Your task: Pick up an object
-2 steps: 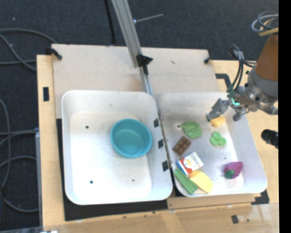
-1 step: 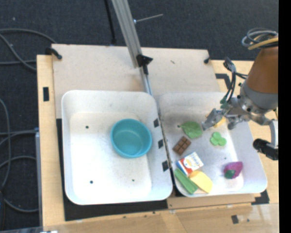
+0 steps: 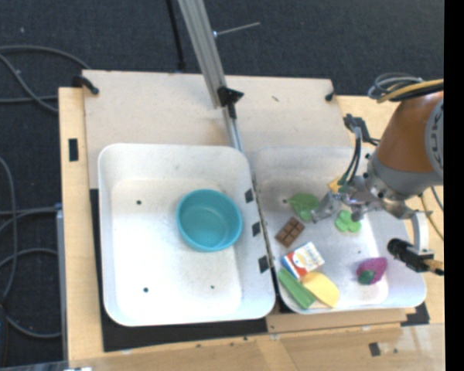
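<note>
My gripper (image 3: pixel 342 207) hangs low over the right bin (image 3: pixel 406 292), near its middle, below the arm's orange band. A small green piece (image 3: pixel 346 222) lies right under its tip, partly covered by it. Another green piece (image 3: pixel 302 203) rests just to the gripper's left. A brown chocolate bar (image 3: pixel 291 231) sits further to the lower left. Toward the front lie a white, red and blue carton (image 3: pixel 302 260), a yellow piece (image 3: pixel 322 289) and a long green piece (image 3: pixel 293 287). A purple piece (image 3: pixel 372 270) lies at the front right.
The left bin (image 3: pixel 124 284) holds a teal bowl (image 3: pixel 209 219) near its middle. A slanted metal pole (image 3: pixel 205 45) rises from the back, ending at the divider between the bins. Cables run by the arm at the right.
</note>
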